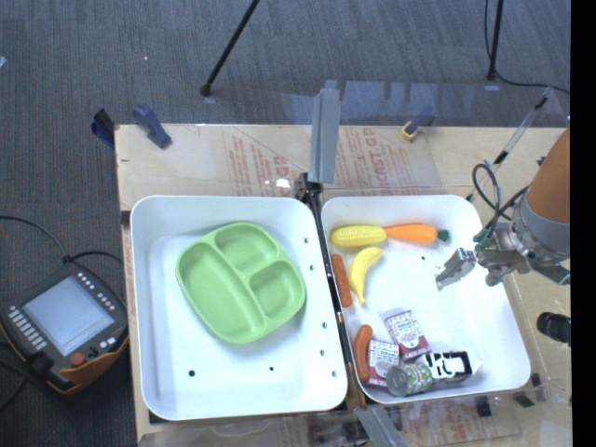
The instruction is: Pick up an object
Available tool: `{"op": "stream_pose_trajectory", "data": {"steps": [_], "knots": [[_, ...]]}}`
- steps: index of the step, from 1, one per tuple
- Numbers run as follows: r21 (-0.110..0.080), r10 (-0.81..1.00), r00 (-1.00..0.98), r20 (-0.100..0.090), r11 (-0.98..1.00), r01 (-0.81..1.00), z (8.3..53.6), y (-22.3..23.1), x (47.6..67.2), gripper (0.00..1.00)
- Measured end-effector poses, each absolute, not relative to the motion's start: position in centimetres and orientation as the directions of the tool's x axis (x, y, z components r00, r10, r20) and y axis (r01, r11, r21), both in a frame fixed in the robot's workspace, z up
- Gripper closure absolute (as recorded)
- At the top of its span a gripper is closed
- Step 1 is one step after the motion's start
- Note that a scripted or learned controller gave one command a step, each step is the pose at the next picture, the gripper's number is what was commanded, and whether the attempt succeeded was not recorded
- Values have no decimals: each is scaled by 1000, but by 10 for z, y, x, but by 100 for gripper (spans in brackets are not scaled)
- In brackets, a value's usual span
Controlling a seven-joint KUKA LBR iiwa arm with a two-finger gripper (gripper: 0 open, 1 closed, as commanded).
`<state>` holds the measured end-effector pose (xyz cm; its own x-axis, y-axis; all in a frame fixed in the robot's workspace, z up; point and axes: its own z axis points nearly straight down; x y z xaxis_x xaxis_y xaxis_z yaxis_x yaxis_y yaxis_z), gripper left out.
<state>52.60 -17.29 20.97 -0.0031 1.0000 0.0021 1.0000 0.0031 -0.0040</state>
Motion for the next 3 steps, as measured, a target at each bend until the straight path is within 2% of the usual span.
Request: {"op": "stream_pose_trajectory", "data": {"steps": [1,2,3], "knots": [[-4,982,-189,2,189,982,116,-133,586,0],[-1,893,-451,2,451,893,87,-121,599,0],[-1,802,-597,3,597,802,87,-102,600,0]]}}
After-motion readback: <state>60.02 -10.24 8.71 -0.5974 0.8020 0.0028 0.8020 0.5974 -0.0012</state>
